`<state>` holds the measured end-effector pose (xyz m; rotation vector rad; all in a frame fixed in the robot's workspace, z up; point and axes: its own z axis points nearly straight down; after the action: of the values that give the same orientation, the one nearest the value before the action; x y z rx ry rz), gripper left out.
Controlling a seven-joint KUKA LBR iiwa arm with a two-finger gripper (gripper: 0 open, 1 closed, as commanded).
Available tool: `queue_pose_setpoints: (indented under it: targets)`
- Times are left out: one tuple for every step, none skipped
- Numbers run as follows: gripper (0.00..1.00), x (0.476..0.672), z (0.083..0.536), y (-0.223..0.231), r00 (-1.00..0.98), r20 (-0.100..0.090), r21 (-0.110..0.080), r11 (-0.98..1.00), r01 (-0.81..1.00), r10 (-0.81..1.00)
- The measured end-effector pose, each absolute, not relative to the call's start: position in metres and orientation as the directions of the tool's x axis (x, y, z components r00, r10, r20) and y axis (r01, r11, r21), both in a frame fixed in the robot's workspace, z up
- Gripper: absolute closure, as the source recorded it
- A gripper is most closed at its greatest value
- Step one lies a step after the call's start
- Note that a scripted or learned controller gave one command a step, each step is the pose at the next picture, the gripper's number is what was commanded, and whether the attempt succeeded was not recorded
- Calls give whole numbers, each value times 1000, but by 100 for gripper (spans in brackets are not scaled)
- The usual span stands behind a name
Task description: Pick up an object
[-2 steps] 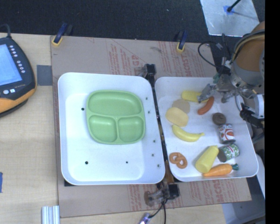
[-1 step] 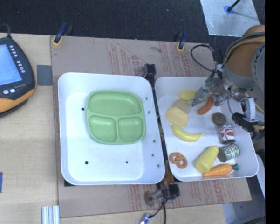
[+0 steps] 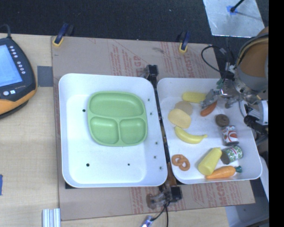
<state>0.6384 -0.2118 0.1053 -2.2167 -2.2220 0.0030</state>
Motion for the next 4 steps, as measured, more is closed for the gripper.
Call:
queue_pose_setpoints:
  targets:
    - [0,614,92,-188,-5,-1,-4,5,1000,1000]
    - [0,657,110,-211,-5,0,-1,5,1000,1000]
    - [0,654,90,-185,-6,2,-15,6,1000,1000]
    - [0,646,92,-212,-2,1,-5,2,1000,1000]
